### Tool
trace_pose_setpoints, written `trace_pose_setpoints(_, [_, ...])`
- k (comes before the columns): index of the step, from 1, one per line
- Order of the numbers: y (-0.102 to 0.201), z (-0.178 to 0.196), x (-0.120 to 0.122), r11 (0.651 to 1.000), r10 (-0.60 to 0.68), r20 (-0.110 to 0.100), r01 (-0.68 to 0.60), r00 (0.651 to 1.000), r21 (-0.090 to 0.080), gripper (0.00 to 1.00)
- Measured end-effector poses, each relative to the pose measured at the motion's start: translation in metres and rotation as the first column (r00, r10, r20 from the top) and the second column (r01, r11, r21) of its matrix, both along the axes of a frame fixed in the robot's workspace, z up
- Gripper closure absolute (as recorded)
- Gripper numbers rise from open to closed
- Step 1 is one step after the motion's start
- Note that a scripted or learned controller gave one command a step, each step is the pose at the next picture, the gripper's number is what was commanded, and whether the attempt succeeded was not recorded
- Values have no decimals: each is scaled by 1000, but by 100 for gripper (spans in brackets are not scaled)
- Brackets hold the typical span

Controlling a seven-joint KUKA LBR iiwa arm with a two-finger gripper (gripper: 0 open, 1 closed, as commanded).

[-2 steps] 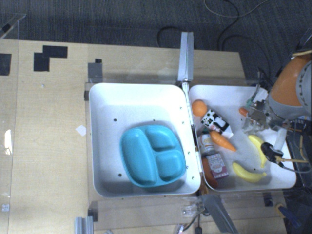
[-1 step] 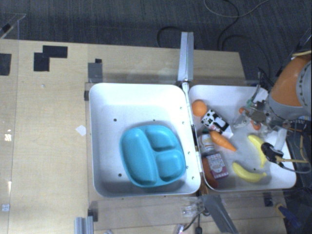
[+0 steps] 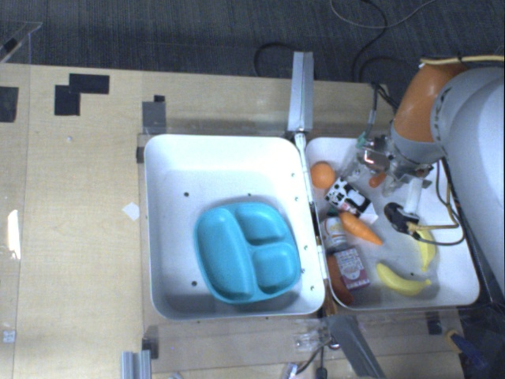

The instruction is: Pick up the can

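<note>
On the left, the left bin (image 3: pixel 162 212) holds a blue tray (image 3: pixel 246 251) with 3 compartments, lying in the near half of the bin and slightly turned. The right bin (image 3: pixel 458 279) stands just beside it, with 1 shared edge between the 2.

Against the right bin's left wall, toward the far end, sits an orange (image 3: pixel 321 174). Nearer the camera along that wall lies the can (image 3: pixel 348 268), dark red with a pale label, apparently on its side in the near left corner. Between the orange and the can are a small black-and-white object (image 3: pixel 348 197) and a carrot (image 3: pixel 361 227), which lies at a slant just above the can.

The gripper (image 3: pixel 379 172) hangs over the far part of the right bin, to the right of the orange and well apart from the can. Whether it is apart or together cannot be told.

A banana (image 3: pixel 402 279) lies near the front wall, to the right of the can. The grey arm (image 3: pixel 473 148) with its orange band fills the right side.
</note>
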State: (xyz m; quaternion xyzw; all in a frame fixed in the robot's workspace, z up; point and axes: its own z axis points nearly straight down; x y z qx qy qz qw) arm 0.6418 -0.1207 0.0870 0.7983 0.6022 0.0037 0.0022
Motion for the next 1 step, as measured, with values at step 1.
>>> trace_pose_setpoints(1, [-27, 0, 4, 1000, -31, -1, 31, 1000, -2, 0])
